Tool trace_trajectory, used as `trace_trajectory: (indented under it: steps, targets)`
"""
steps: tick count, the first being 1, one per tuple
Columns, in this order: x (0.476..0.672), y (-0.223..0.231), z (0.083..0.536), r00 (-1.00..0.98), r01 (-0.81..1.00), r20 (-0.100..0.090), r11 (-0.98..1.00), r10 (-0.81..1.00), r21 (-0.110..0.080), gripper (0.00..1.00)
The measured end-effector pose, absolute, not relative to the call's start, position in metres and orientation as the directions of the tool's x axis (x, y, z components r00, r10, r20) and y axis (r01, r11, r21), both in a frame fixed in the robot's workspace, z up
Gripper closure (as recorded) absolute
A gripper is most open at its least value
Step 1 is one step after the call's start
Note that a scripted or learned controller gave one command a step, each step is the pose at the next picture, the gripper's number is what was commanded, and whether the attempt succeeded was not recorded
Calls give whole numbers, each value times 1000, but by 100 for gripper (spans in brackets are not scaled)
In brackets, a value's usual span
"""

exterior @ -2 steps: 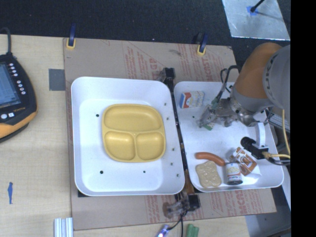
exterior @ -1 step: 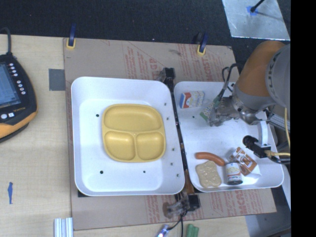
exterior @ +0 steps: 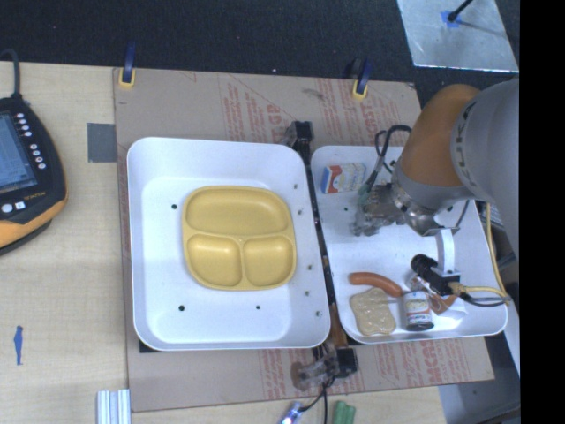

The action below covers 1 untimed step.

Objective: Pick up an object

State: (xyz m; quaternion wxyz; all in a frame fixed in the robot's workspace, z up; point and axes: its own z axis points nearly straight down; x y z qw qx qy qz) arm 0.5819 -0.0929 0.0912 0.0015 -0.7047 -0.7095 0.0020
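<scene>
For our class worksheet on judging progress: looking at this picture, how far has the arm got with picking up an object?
Done: the grey arm with the orange band has reached over the right white bin. In hand: its tool sits low near that bin's upper left, with no item seen held. Left: the grasp and lift; the orange-red sausage, tan bread slice and small jar lie in the bin.

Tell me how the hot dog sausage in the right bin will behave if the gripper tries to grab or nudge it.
The sausage is long and round, so it will probably roll if nudged from the side. Its skin looks smooth, so it may slip from a pinch. It lies close to the bread slice and small can, which could get bumped.
</scene>
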Motion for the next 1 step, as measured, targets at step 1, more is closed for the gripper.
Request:
trace_trajectory:
  steps: [1]
  targets:
    - [646, -56, 193, -4, 1000, 1, 4, 1000, -1, 100]
